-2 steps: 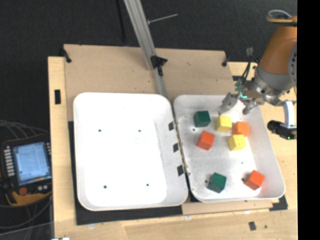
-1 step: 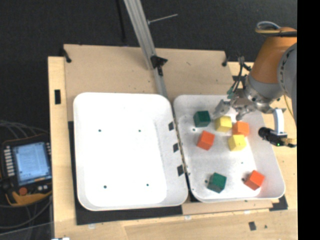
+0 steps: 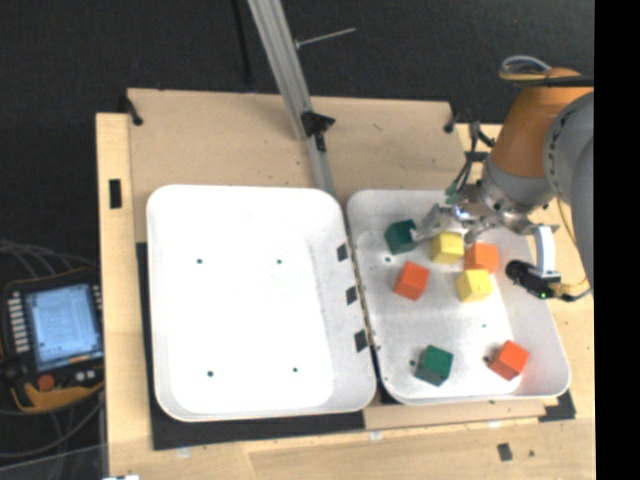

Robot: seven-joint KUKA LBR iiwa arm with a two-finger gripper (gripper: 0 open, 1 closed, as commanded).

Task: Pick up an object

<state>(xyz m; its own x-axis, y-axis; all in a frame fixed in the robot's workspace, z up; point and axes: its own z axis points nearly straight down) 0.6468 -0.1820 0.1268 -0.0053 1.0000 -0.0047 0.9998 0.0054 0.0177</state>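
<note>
gripper (image 3: 452, 220) low at far end of right bin (image 3: 530, 383), just above yellow block (image 3: 447, 247); finger state: cannot tell | block rests on bin floor beside orange block (image 3: 483, 257) | progress: approach made; grasp and lift remain

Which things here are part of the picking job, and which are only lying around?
Part of the job:
gripper
right bin
yellow blocks
orange blocks
green blocks

Lying about:
left bin
handheld control pendant
metal pole
</note>
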